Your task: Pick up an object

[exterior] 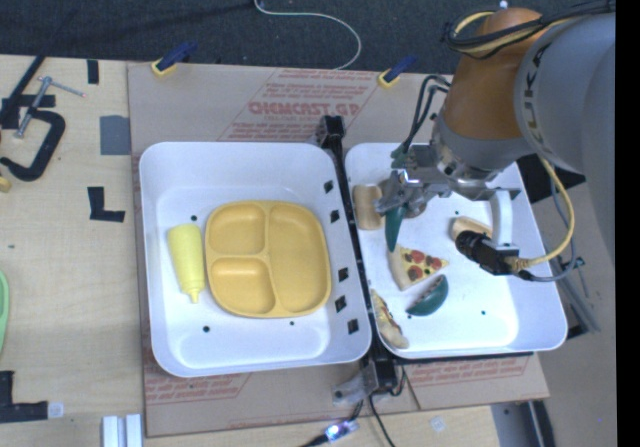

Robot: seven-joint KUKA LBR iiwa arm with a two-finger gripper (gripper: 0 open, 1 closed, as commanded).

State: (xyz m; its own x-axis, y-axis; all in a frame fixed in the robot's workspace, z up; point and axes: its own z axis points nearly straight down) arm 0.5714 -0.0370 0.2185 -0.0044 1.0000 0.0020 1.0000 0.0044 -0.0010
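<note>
Nearest the camera, a tan, shell-like toy piece [388, 323] leans against the divider wall at about 7 o'clock in the right white bin [530, 325], probably just where it slid to rest. Just above it at the bin's middle lie a wedge of toy pizza with red spots [414, 263] and a dark teal curved slice [430, 297], near each other but apart. The grey-and-orange arm hangs over this bin's upper half, its hand [400, 197] low at about 10 o'clock, over a slim teal object [392, 228] and beside a beige piece [366, 205] at the wall; that reads as a pick lining up there. Whether the hand is open or closed cannot be told. A small cream-and-brown piece [467, 229] sits towards 3 o'clock. The left white bin [165, 170] holds a yellow divided plastic plate [268, 258] and, just beside it at 9 o'clock, a yellow squeeze bottle [186, 261].
</note>
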